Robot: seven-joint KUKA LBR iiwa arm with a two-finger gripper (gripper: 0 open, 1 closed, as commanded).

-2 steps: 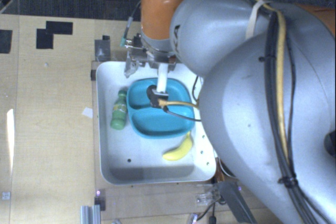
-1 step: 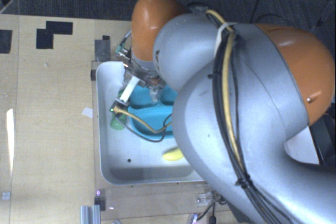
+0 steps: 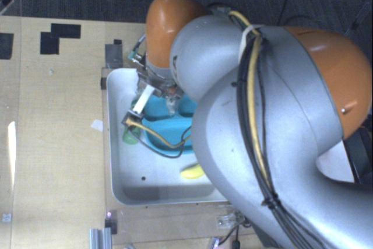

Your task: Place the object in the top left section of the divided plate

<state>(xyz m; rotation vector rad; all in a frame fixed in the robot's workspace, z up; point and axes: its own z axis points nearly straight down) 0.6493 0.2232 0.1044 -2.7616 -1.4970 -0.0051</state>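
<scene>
A blue divided plate [image 3: 158, 119] lies in the white bin [image 3: 116, 178], mostly covered by the arm. My gripper [image 3: 156, 103] hangs low over the plate's upper left part, below the orange wrist band [image 3: 166, 20]. A small green object [image 3: 130, 136] rests on the bin floor against the plate's left edge. Near the plate's lower edge, a yellow object [image 3: 192, 171] lies on the bin floor, partly hidden by the arm. Whether anything sits in the gripper is hidden from me.
The big grey arm [image 3: 262, 125] covers the right half of the bench. A black and yellow cable [image 3: 169, 146] loops across the plate. Bare wooden bench [image 3: 52, 125] stretches to the left of the bin, with black marks [image 3: 58, 37] at the back.
</scene>
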